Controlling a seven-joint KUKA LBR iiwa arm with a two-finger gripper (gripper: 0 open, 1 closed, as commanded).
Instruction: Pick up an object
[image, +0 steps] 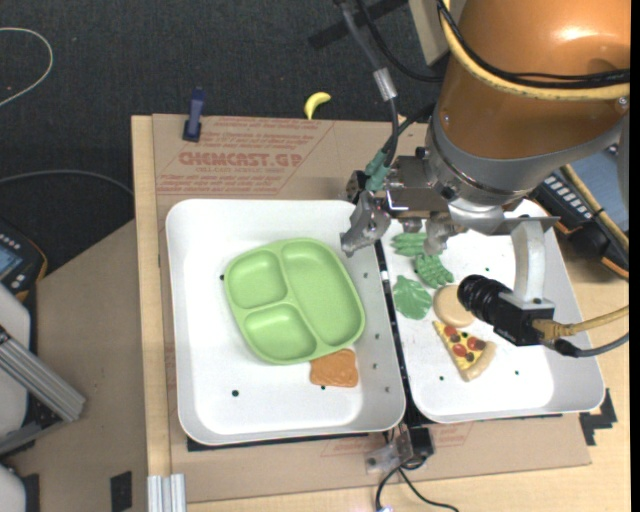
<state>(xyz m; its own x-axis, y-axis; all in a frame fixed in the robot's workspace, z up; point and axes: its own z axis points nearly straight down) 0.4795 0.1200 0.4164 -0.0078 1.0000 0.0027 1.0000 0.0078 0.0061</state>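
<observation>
the big grey and orange arm (530, 90) comes in from the right, over the right bin. under both bins lies a flat brown board (240, 135). red letters on it read "chemcast g p", and there are smaller red lines under that which are too blurry to read. the board sits on a dark, speckled floor (80, 110).

the left bin (190, 300) holds a green plate (292, 300) with three parts. an orange-brown flat piece (334, 371) lies touching the plate's near edge.

the right bin (575, 370) holds the small toys. three green leaf pieces sit near the wall between the bins: a top leaf (408, 242), a middle leaf (432, 268) and a bottom leaf (411, 297). a pizza slice (465, 348) lies nearer the front, just beside a round tan piece (450, 305).

the gripper (395, 244) hangs over the wall between the bins. its two fingers are spread apart, one on each side, and nothing is gripped. the top leaf lies below the gap.

a little yellow banana (317, 102) lies on the floor past the board. a small blue thing (193, 115) sits at the board's far edge.
</observation>
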